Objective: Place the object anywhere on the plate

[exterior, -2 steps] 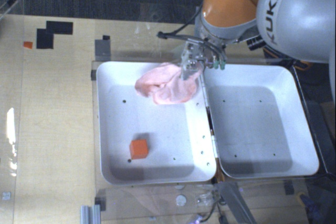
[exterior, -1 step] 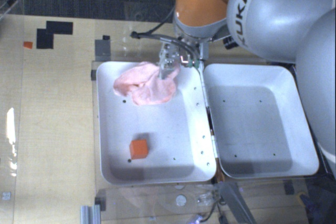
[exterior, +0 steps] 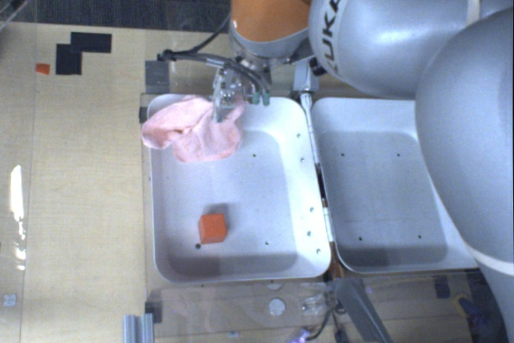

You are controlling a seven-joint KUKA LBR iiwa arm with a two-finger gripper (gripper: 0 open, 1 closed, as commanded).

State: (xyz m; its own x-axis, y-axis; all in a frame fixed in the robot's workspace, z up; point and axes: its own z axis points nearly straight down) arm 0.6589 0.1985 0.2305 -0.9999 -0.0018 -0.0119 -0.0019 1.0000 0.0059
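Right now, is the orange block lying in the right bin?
No, the orange block lies in the left bin, near its front edge.

We saw the bench evenly and fairly brightly lit from above, with the white bins [exterior: 297, 173] close to washing out and only soft shadows gathered along their near walls. A pale streak of glare lay on the wood at the far left, and broad highlights shone on the arm's grey shell [exterior: 385, 20]. The whole frame looked soft and slightly grainy, blurring the small wrist parts.
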